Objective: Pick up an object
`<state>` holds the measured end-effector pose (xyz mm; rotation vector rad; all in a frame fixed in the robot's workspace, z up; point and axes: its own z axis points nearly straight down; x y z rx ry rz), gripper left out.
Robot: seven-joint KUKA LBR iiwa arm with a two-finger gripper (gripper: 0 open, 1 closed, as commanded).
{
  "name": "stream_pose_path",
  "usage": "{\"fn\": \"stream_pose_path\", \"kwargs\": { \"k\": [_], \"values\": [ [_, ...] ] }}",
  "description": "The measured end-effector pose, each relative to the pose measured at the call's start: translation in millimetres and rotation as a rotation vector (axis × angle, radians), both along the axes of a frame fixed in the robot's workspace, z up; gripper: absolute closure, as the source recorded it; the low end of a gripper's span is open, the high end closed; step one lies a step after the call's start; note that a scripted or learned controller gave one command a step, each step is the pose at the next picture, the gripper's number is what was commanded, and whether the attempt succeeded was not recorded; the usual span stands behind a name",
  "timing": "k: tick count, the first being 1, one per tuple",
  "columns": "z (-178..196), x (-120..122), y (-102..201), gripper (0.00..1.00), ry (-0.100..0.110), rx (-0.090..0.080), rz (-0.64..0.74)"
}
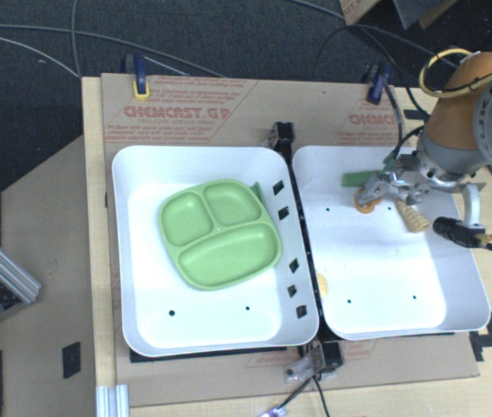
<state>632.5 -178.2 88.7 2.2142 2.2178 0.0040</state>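
My gripper (383,189) is low over the far part of the right bin (385,311), reaching in from the right under the arm's orange band. A small green piece (353,179) pokes out at its left. Just below the gripper tip lies a small round orange-brown object (366,205). A tan, cork-like piece (415,219) lies to its right, close under the wrist. I cannot make out whether anything is held.
The left bin (142,311) holds a light green divided plate (220,233) near its middle. A small yellow bit (322,283) sits at the right bin's left rim. A black cable end (456,229) hangs by the arm on the right.
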Motion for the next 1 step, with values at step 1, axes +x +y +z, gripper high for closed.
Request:
{"fn": "stream_pose_path", "kwargs": {
  "k": [1],
  "values": [
    [13.5, 1.4, -0.9, 1.0, -0.006, -0.003, 0.0]
  ]
}}
